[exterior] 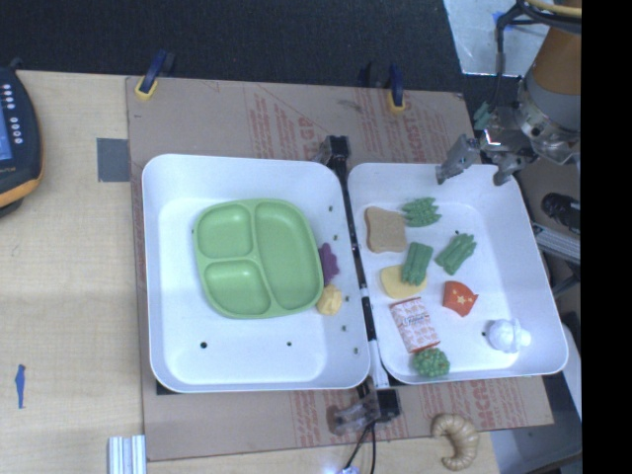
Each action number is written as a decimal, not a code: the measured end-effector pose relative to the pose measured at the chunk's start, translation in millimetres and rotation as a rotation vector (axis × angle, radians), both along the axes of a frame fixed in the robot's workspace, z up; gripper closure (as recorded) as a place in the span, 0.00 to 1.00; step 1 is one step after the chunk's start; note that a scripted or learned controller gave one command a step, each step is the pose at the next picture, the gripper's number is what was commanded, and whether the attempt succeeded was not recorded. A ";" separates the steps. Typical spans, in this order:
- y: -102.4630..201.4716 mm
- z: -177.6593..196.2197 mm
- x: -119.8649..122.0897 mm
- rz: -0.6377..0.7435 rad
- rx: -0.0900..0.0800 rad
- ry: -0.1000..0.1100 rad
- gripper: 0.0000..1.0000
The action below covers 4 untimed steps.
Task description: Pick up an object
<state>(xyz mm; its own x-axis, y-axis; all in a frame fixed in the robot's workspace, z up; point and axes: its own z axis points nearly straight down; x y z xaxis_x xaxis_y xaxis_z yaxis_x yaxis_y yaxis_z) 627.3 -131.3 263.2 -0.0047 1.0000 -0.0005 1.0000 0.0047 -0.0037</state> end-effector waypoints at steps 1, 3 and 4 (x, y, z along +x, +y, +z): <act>-11.3 -177.9 -8.4 -0.003 0.002 0.003 0.00; -13.3 -169.1 -7.7 -0.002 -0.002 -0.007 0.00; -15.8 -168.6 -51.7 -0.003 -0.001 -0.006 0.00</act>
